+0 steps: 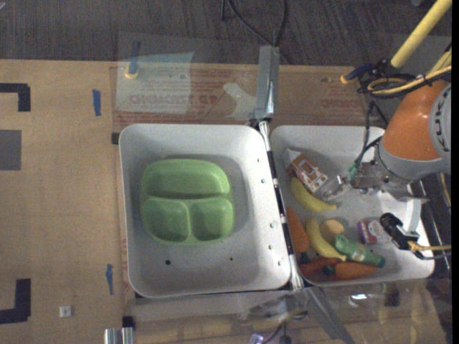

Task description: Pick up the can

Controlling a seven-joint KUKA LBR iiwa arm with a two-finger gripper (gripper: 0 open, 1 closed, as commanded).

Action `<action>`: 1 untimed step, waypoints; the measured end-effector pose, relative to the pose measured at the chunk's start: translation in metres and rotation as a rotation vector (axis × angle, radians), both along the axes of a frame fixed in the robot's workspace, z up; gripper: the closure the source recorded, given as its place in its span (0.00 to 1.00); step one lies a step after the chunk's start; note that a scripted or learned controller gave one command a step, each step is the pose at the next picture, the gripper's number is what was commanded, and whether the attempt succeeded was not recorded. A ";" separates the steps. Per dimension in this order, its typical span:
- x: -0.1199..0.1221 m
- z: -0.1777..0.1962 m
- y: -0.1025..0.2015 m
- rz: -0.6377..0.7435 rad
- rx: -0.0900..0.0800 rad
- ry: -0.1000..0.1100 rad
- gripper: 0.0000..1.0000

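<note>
A small pinkish can lies on its side in the right bin, near that bin's right wall. My gripper hangs over the middle of the bin, up and to the left of the can and apart from it. Its tip is close to a brown and white carton and the upper banana. Nothing shows between the fingers.
The right bin also holds a second banana, a green bottle, a carrot along the left wall and orange-red vegetables at the front. A green divided plate sits in the left bin.
</note>
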State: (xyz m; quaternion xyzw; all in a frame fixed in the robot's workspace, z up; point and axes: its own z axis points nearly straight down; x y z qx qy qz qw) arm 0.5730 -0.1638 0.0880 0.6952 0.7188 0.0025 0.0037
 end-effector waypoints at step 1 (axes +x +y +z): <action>0.047 0.000 -0.055 0.255 0.004 0.002 0.00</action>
